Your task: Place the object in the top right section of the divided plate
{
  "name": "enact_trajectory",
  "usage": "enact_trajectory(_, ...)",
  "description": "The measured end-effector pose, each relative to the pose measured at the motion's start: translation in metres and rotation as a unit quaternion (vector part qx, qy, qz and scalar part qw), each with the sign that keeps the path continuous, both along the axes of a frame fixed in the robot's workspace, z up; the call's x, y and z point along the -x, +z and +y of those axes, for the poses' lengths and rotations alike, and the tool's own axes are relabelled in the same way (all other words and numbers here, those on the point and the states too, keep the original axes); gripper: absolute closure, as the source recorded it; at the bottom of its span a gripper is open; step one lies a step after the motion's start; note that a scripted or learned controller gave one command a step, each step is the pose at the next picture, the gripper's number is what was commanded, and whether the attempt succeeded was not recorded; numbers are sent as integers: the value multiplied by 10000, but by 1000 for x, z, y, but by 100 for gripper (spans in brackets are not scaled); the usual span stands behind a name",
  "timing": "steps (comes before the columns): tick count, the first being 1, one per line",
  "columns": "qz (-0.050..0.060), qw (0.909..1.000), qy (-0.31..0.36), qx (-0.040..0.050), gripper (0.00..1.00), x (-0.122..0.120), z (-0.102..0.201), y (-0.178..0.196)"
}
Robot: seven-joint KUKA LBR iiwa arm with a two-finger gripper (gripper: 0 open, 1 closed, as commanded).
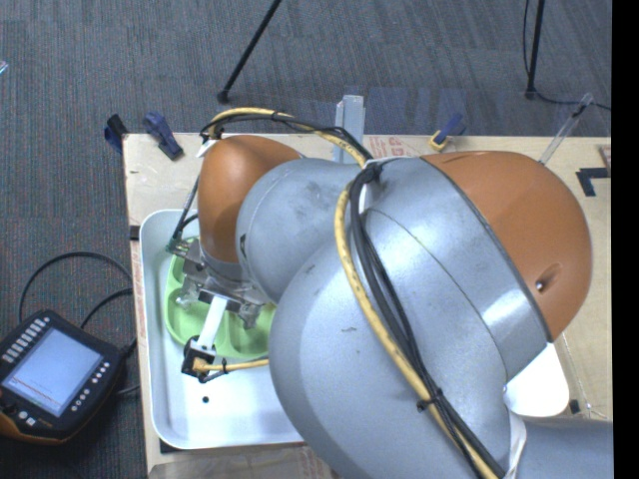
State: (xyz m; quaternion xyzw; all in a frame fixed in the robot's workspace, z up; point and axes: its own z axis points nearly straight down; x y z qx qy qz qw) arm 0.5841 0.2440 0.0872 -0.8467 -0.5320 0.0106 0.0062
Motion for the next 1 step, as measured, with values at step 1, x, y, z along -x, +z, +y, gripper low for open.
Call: enact_trajectory(1, 0, 10000, 0, 0, 0, 0, 0, 0)
